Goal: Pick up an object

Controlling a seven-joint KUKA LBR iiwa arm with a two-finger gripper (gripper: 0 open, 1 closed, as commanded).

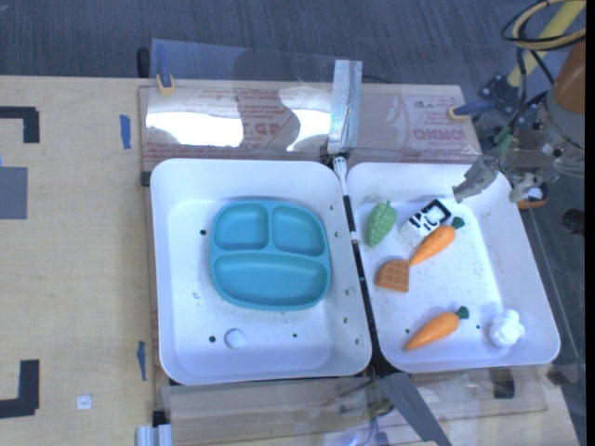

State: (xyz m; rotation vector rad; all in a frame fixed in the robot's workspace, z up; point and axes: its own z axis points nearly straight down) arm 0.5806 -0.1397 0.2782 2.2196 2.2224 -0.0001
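gripper (474, 180) at right bin's far edge, can't tell open/shut; upper carrot (433, 242) lies just nearer-left, axis diagonal.

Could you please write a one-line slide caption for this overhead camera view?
The tool hovers at the right bin's far edge above two toy carrots, while a blue divided plate fills the left bin.

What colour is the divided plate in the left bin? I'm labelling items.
Teal blue, the divided plate, seen in the camera view.
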